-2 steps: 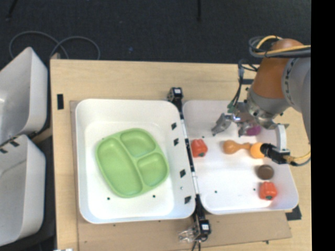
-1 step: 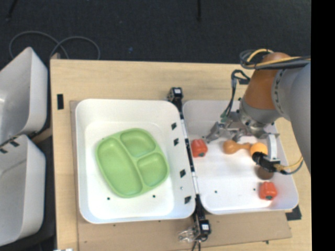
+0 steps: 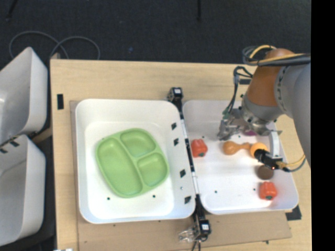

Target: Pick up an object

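My pincer [image 3: 229,132] hangs low in the right bin [image 3: 220,200], right beside the orange pear-shaped toy [image 3: 234,148]; I cannot tell how it is set, so I should line up over the toy first.

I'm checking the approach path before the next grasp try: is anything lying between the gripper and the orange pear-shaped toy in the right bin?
Nothing visible does. The gripper hangs in the right bin, just above and left of the orange pear-shaped toy, with bare white floor between them. The red pepper lies further left, off that line.
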Controlling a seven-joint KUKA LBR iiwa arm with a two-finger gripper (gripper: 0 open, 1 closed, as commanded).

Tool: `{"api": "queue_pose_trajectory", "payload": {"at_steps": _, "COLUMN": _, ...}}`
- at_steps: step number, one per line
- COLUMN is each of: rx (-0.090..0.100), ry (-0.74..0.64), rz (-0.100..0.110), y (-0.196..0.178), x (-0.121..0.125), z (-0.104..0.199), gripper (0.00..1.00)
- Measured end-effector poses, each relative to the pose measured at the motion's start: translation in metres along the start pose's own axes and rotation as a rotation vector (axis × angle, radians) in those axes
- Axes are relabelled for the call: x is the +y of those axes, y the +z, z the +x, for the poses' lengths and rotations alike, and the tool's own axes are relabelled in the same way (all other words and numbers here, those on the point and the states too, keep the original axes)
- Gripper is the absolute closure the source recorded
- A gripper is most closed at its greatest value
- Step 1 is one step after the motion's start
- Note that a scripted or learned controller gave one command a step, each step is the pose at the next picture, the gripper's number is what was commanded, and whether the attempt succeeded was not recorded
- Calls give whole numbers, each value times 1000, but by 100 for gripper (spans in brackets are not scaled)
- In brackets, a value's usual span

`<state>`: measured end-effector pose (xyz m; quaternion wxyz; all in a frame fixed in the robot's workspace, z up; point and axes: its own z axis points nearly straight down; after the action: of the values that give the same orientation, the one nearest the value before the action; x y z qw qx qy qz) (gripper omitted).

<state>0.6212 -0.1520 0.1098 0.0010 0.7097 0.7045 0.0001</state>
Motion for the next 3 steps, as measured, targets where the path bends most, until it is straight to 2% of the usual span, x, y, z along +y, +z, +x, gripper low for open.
{"api": "queue_pose_trajectory", "payload": {"at_steps": 2, "rx": 0, "ry": -10, "rz": -4, "y": -118, "x": -5, "z": 6, "gripper": 100}}
{"api": "queue_pose_trajectory", "payload": {"at_steps": 3, "rx": 0, "ry": -10, "rz": -2, "y": -146, "x": -4, "z": 4, "gripper": 100}}
